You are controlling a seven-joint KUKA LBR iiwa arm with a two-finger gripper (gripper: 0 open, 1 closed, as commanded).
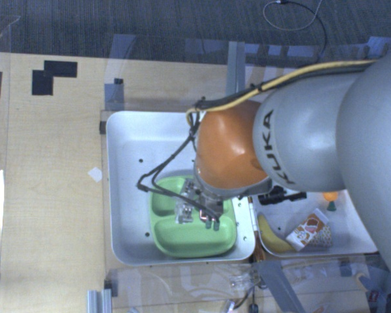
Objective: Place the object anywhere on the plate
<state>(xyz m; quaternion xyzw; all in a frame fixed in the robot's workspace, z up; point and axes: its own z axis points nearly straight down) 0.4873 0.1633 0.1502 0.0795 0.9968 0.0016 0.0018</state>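
Observation:
A light green plate (194,235) lies in the front half of the left white bin (127,175). My gripper (199,214) hangs straight over the plate's middle, close to its surface, under the orange wrist band (228,149). The wrist hides the plate's back right part. Small dark and reddish bits show at the gripper's tip, too small to name.
The right bin (362,240) holds a yellow banana (272,235), a red and white carton (311,231) and a small orange item (330,201). The grey arm covers most of that bin. A black cable (158,168) loops from the wrist across the left bin.

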